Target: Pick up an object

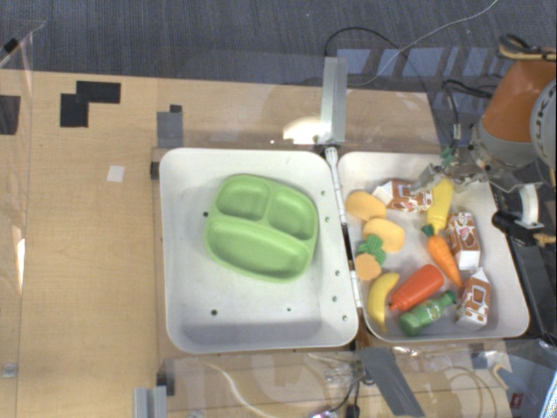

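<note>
Near edge of right bin point(513, 325): a green bottle-shaped toy point(426, 313), a red pepper-like toy point(417, 287) and a small carton point(474, 299) are noted lying close together, the banana point(381, 294) just left of them.

Middle of right bin: an orange carrot point(445, 260) is seen lying slantwise, with a second carton point(463, 238) just right of it and two yellow-orange pieces point(384, 233) to its left.

Left bin point(178, 320): a green divided plate point(262, 225) is recorded at its centre, well apart from the toys.

Far part of right bin: a yellow corn cob point(440, 203) is found, its long axis running near to far, its far tip toward the gripper.

Gripper point(459, 165): it is placed at the far right corner of the right bin, just beyond the cob's far tip.

Fingers: whether they are apart or together cannot be told; nothing is seen between them.

Deciding relation: the cob is judged the nearest candidate, lying nearward and slightly left of the gripper; a grasp across its narrow width appears called for.

Surface point(87, 277): wooden, carrying both bins.
</note>
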Robot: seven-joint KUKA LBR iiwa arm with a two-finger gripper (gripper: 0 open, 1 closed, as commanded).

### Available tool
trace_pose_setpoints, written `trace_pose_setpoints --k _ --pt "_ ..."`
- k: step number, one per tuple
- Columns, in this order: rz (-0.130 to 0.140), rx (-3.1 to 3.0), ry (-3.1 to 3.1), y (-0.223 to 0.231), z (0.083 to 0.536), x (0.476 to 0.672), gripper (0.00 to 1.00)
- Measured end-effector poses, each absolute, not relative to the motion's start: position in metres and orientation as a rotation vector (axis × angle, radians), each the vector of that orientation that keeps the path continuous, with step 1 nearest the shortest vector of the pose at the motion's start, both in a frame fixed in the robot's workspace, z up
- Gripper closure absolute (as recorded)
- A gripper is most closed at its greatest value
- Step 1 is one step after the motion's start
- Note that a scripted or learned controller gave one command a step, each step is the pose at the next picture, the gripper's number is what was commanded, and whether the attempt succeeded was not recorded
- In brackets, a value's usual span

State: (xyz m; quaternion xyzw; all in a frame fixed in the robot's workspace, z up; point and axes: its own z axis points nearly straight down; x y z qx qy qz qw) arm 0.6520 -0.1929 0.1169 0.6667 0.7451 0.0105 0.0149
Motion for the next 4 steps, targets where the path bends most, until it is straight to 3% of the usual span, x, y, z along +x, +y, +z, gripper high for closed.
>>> trace_pose_setpoints --k 1,2,3,4 --pt "0.040 2.089 2.302 -0.202 0.110 0.666 0.00" --pt "0.046 2.014 2.347 -0.203 0.111 0.655 0.00" --pt "0.053 1.998 2.334 -0.205 0.132 0.660 1.00" --pt "0.047 2.004 2.339 -0.205 0.128 0.658 0.00"
